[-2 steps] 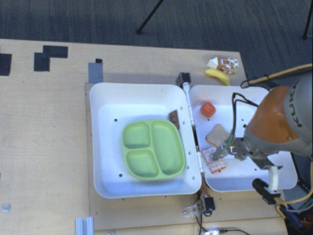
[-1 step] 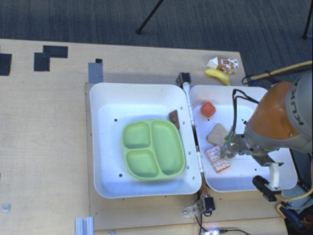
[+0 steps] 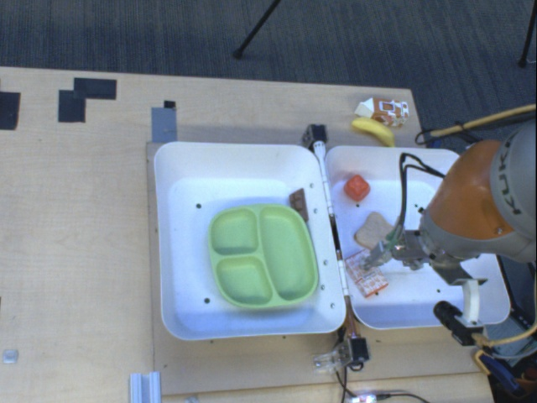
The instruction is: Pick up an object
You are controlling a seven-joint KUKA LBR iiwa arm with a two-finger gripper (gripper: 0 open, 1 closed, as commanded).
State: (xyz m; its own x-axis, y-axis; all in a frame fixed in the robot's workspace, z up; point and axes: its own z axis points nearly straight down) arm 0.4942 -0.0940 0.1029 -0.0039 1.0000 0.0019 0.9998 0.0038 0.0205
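Claw [image 3: 384, 254] tips touch the crinkled flat packet [image 3: 367, 274] in the right bin [image 3: 403, 313]; I cannot tell its state.

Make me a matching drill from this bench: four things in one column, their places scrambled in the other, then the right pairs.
Things:
1. green divided tray
2. red object
3. banana
4. claw

Places:
A. on the bench beyond the right bin's far rim
B. far part of the right bin
C. left bin
D. low over the near left part of the right bin, by a red and white packet

Pairs: 1-C, 2-B, 3-A, 4-D
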